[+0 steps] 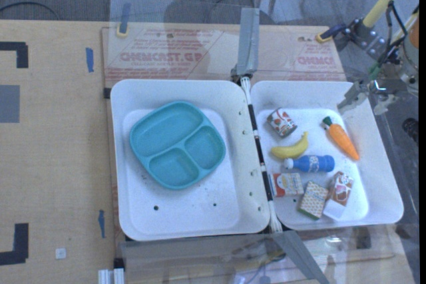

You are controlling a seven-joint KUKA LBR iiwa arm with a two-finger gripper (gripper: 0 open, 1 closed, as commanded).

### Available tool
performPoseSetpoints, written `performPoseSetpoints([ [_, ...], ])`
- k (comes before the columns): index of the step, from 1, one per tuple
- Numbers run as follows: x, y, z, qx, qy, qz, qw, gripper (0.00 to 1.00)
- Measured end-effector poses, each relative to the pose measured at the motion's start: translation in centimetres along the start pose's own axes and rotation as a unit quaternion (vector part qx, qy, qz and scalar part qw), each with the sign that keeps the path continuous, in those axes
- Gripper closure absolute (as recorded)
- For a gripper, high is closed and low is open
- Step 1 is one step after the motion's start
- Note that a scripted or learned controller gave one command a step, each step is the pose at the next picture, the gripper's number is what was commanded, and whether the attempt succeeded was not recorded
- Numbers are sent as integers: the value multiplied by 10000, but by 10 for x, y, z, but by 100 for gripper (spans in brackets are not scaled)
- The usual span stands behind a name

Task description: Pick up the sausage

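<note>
Item: sausage pick, approach step, nothing lifted yet.

Hand point(366, 100) hangs over the far right rim of the right bin point(389, 199); whether it is open or closed cannot be told. Carrot point(341, 139) lies nearest to it, just below and to its left in the view. Past the carrot, farther from the hand: a small red-brown piece point(282, 123), taken on judgement to be the sausage, though too small to be sure; banana point(290, 147) and blue bottle point(311, 163) lie just beside it. Cartons point(313, 199) sit well apart from the hand, at the near side. Teal plate point(176, 143) lies in the left bin point(126, 209), farthest off. Next move calls for travel across the carrot, then a descent clear of the banana.
</note>
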State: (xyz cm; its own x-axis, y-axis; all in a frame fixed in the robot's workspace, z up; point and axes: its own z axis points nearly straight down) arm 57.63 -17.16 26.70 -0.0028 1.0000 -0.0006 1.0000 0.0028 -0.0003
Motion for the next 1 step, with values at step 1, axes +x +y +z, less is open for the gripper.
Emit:
performPoseSetpoints([
  [1, 16, -50, 94, 9, 11, -1322, 9912, 0],
])
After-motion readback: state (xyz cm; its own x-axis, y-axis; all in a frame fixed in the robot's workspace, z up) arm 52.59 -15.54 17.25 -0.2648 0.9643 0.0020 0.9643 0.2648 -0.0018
